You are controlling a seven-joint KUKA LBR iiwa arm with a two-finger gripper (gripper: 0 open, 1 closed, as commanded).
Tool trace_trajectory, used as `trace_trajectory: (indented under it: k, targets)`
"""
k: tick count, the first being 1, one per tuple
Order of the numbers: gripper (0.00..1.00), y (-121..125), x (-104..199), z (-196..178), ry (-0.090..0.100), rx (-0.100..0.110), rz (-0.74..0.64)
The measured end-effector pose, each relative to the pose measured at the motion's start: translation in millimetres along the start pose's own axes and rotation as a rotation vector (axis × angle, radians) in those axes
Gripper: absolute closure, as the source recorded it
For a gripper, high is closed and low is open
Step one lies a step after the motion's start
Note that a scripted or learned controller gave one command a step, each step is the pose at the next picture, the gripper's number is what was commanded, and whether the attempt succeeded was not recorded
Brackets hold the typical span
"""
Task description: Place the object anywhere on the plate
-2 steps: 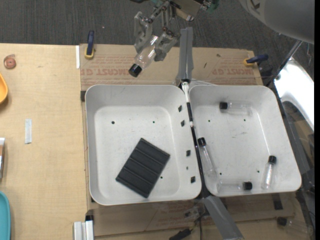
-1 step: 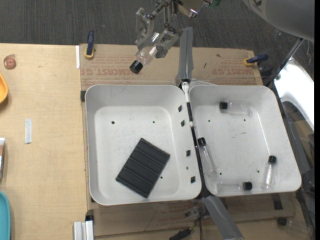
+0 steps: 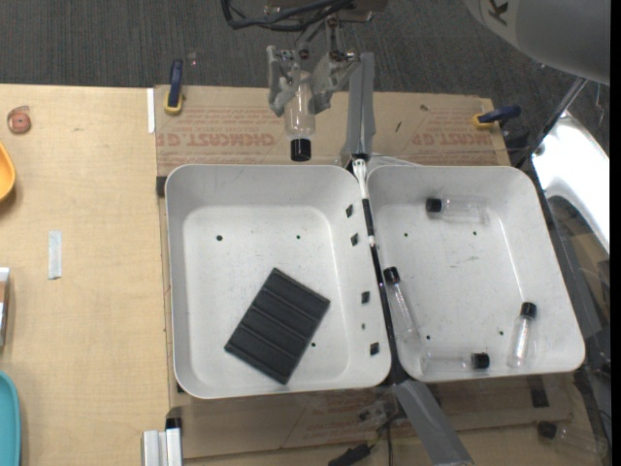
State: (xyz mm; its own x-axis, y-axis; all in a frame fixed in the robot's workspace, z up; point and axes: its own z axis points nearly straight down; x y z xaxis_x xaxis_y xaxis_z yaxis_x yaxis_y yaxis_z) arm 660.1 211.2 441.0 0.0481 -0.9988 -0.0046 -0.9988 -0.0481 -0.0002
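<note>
Nearest the camera lies the plate [image 3: 278,324], a dark ribbed slab resting at a slant toward the near edge of the left bin [image 3: 194,212]. It is bare. My gripper [image 3: 309,90] hangs beyond the far rim of that bin, over the cardboard [image 3: 233,136] at the counter's far edge, and the jaws are closed on a clear vial [image 3: 299,124] that dangles cap-down between them, its black cap just short of the rim.

By my reckoning the pick is done and the carry and release remain: I must bring the vial toward the near edge and set it on the plate.

More vials [image 3: 520,330] lie in the right bin [image 3: 543,221], their clear bodies faint against the white. Cables crowd my upper fingers, and the arm itself is cut off at the frame's top.
</note>
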Motion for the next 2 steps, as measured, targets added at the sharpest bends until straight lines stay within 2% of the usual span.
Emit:
trace_trajectory:
  k: [2]
  targets:
    - [1.0,-3.2,2.8,-17.3,-0.011,0.003,0.017]
